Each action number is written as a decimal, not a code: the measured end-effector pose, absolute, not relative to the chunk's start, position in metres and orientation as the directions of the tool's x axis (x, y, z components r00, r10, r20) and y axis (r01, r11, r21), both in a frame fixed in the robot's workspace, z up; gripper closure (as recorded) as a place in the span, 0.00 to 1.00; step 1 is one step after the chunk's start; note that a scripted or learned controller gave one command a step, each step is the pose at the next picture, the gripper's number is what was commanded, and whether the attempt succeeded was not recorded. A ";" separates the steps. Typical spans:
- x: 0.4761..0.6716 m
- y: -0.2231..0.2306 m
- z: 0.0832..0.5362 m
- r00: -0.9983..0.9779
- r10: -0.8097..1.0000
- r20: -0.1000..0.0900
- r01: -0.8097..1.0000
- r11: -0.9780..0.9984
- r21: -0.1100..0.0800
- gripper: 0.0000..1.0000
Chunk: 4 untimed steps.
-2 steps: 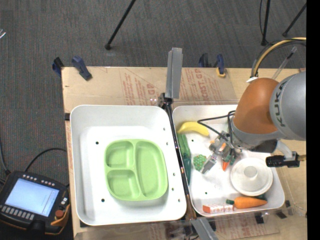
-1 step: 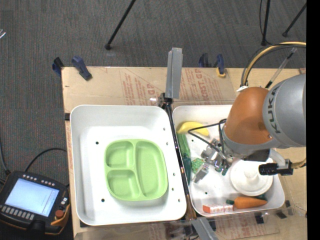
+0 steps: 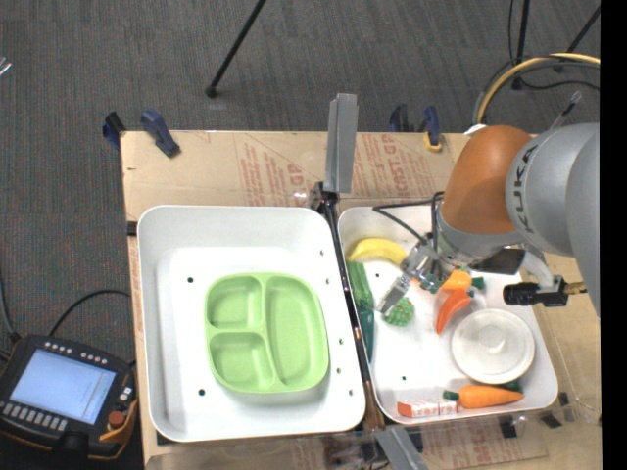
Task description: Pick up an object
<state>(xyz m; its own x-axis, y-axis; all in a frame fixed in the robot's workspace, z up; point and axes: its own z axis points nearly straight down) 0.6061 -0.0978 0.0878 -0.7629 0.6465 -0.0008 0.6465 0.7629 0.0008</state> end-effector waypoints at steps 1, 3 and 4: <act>0.553 -0.087 0.087 -0.768 0.641 0.002 0.641 0.768 -0.001 0.00; 0.562 -0.138 0.085 -0.687 0.727 0.005 0.727 0.687 -0.002 0.00; 0.565 -0.092 0.086 -0.624 0.782 0.004 0.782 0.624 -0.002 0.00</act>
